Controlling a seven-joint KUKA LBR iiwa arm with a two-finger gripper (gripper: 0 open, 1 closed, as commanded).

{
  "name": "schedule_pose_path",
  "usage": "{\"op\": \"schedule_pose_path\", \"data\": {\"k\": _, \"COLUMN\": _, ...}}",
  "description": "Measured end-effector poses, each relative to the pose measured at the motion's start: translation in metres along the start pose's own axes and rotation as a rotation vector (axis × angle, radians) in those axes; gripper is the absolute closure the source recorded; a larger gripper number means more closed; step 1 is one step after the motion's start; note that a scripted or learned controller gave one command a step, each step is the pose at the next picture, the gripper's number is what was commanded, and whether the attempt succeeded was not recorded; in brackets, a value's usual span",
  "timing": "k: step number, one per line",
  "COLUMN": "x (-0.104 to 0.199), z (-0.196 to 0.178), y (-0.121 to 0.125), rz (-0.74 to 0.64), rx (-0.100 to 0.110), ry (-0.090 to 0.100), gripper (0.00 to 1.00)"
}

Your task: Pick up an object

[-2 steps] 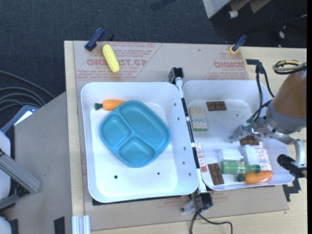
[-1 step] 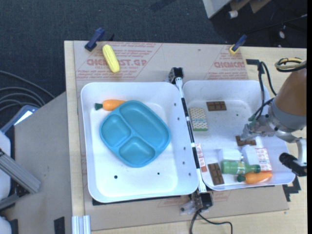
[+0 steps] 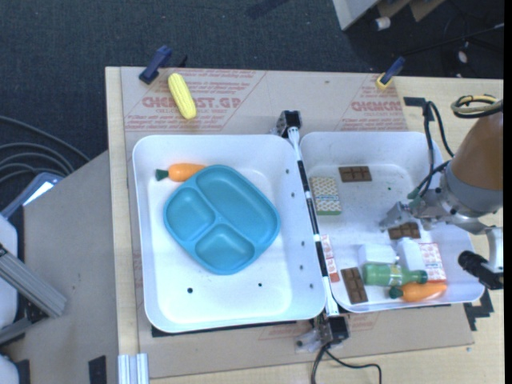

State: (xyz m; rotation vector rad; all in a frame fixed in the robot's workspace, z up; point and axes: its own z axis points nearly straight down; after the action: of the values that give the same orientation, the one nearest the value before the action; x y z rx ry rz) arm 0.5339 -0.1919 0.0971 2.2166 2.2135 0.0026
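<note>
- Fingers of the gripper look spread apart, low inside the right bin, and nothing sits between them; at this size the view does not show them sharply.
- Step in hand, as a judgement: the approach. No object is gripped yet, so the pick is still to be done.
- Likely target is the small brown chocolate piece, which lies flat on the bin floor just under and beside the fingers.
- For the next move, the fingers probably need to come straight down on both sides of this piece and then close. It is thin and flat, so there is little edge to catch and the fingers may slide over it.
- Close behind the fingers lies a white packet with red print, which looks soft and flat.
- Further on that side are a green bottle, round and smooth and lying on its side, and an orange carrot, tapered and probably plastic.
- A second chocolate bar lies ahead of the fingers, well apart.
- Far to the side, in the left bin, rests a blue divided plate, smooth, with three hollows.
</note>
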Motion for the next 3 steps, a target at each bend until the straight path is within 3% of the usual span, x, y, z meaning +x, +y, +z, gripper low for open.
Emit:
{"op": "schedule_pose_path", "data": {"k": 1, "x": 0.000, "z": -0.010, "y": 0.001, "rz": 0.000, "rx": -0.002, "ry": -0.001, "gripper": 1.00}}
{"op": "schedule_pose_path", "data": {"k": 2, "x": 0.000, "z": -0.010, "y": 0.000, "rz": 0.000, "rx": -0.002, "ry": -0.001, "gripper": 0.00}}
{"op": "schedule_pose_path", "data": {"k": 3, "x": -0.003, "z": 0.013, "y": 0.010, "rz": -0.002, "rx": 0.007, "ry": 0.004, "gripper": 0.00}}
